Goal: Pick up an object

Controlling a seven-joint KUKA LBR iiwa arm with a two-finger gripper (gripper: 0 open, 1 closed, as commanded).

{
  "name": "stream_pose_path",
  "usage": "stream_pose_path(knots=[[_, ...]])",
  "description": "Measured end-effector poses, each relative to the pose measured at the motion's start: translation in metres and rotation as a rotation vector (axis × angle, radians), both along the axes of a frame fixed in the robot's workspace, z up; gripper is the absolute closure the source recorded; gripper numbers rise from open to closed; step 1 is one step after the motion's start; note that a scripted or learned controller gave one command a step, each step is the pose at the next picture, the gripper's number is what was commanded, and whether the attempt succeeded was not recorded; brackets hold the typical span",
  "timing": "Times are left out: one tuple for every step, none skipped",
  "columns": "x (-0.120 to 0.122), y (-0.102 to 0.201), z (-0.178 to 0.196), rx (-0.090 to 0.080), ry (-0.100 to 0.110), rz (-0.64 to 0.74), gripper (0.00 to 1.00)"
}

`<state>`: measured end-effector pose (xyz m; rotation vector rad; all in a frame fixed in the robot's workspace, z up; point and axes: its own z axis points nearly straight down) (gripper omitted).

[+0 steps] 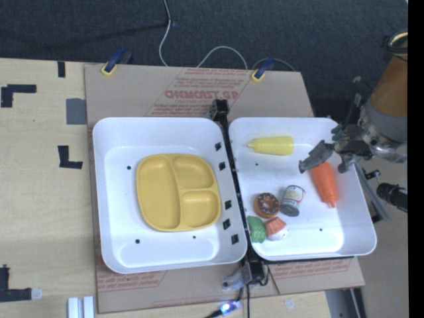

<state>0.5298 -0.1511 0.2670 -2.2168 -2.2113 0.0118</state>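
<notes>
While its fingers spread wide, the end effector (329, 156) hovers above the carrot (325, 183).

Single fixed camera, mounted above the bench, looks down at a slant so the dark carpet (265, 18) fills the top of frame and the bench's near edge runs along the bottom. It sits far enough back to take in both white bins whole, left bin (109, 177) and right bin (344, 240) side by side on a cardboard sheet (192, 95), plus wooden benchtop (40, 211) to the left. The arm (391, 105) enters from the right edge, cut off by the frame.
</notes>
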Motion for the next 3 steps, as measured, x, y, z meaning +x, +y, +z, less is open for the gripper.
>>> stream_pose_path(knots=[[0.002, 0.000, 0.006, -0.002, -0.011, 0.004, 0.00], [0.001, 0.002, -0.059, -0.001, -0.004, 0.003, 0.00], [-0.001, 0.001, -0.103, -0.001, -0.006, 0.003, 0.00]])
